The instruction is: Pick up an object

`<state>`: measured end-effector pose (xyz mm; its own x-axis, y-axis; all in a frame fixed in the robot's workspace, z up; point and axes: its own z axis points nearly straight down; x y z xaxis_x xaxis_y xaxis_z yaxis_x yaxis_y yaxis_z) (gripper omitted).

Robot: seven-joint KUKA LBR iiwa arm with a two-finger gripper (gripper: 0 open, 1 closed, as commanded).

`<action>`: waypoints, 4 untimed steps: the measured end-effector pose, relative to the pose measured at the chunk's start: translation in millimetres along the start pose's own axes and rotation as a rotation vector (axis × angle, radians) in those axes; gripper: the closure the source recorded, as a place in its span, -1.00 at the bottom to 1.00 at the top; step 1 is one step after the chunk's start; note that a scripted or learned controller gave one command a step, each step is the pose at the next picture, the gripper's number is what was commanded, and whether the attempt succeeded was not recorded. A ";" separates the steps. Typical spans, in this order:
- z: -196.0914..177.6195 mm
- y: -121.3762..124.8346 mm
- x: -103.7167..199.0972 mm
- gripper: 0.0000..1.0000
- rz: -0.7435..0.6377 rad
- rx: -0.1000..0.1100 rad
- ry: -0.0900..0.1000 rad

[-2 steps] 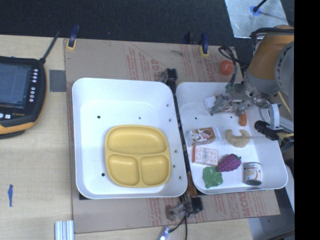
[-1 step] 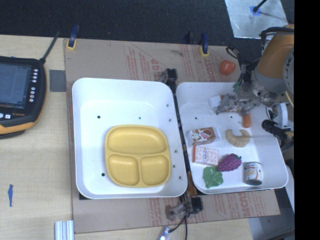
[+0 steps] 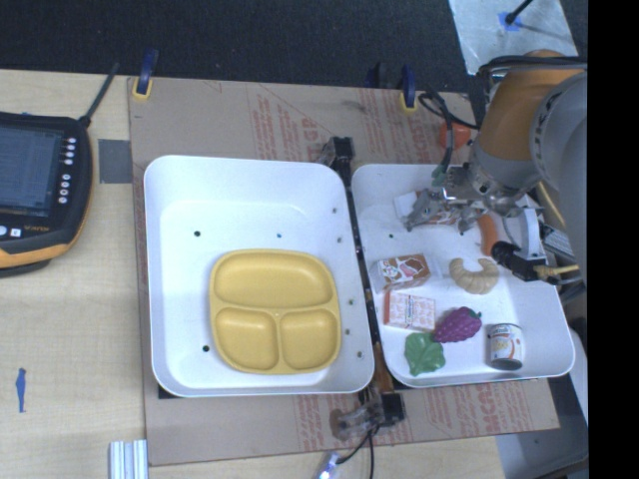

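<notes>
Gripper (image 3: 436,206) is hovering over the far part of the right bin (image 3: 559,362), its opening impossible to judge, seemingly approaching; next it needs lowering onto the croissant (image 3: 475,275).

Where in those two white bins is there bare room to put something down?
Left white bin: a bare strip behind the yellow divided plastic tray and another along its left side. Right white bin: crowded towards the front with small toy foods; a small bare patch at its back-left corner, beside the tool.
</notes>
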<state>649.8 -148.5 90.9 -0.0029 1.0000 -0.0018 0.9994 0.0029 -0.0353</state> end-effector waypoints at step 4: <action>-11.1 9.8 16.7 -1.00 -0.003 -0.047 -0.002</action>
<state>659.9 -131.7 101.6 -0.0057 1.0000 -0.0035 0.9999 0.0057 0.0113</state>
